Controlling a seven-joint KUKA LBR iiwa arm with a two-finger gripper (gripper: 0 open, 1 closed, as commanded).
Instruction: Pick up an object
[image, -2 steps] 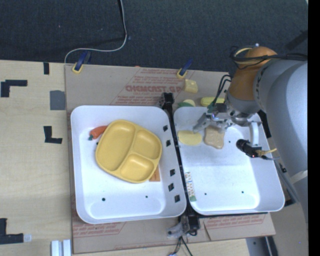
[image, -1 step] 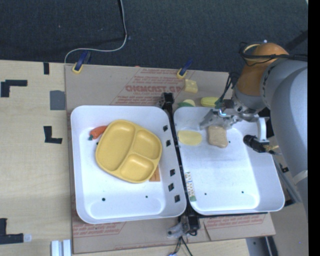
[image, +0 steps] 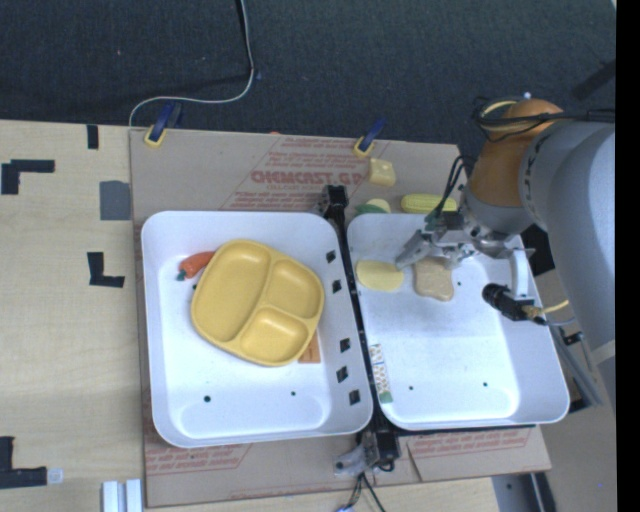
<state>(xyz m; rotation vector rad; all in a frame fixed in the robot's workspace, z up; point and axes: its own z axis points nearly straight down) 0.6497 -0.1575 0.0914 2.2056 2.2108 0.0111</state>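
In the right bin (image: 470, 380), a pale yellow rounded piece (image: 380, 276) lies near the far-left corner, and a tan piece (image: 435, 284) lies just to its right. My gripper (image: 437, 250) hangs low at the far end of this bin, directly over the tan piece's far edge. From this angle I cannot make out whether it touches the piece.
The left bin (image: 180, 400) holds a yellow divided plate (image: 258, 300), an orange carrot (image: 197, 263) at its far-left edge and an orange scrap (image: 313, 350) under its near-right edge. Behind the bins on the cardboard lie a yellow block (image: 381, 172), a green-and-white piece (image: 375, 207) and a corn cob (image: 424, 203).
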